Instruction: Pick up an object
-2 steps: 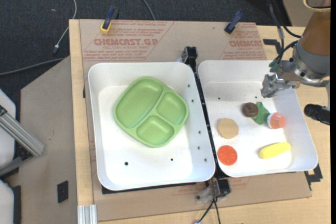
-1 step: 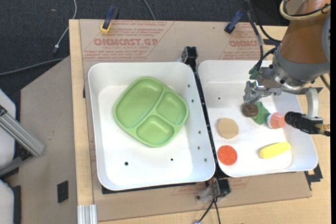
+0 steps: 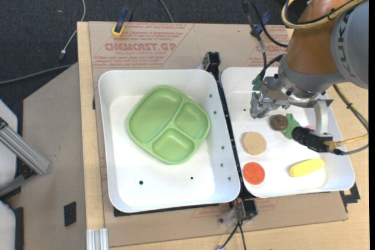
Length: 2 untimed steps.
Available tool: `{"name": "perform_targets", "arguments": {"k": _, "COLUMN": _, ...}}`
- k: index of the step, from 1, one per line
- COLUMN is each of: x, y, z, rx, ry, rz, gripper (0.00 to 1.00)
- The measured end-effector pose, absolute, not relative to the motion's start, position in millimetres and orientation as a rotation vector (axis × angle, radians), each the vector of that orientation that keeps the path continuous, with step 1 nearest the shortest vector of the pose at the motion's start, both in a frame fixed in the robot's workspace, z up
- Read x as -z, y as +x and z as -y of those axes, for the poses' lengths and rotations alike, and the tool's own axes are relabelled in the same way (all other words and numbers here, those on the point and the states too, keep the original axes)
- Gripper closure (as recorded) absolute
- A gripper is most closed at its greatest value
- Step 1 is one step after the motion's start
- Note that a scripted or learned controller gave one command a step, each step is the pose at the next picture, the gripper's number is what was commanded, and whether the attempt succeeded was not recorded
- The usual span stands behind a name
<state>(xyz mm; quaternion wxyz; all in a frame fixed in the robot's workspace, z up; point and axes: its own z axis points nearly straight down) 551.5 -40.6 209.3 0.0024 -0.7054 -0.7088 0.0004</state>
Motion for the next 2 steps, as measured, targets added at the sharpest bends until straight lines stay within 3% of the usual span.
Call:
{"name": "perform_targets", "arguments": {"k": 1, "x": -222, "y": 550.3, "z": -13, "rx": 0.004, "ry": -2.215, "rz": 2.228, "gripper": 1.00}}
{"name": "perform_targets", "arguments": {"k": 2, "x": -230, "y": 534.5, "z": -67, "rx": 0.001, "ry": -2.211, "rz": 2.226, "gripper": 1.00}}
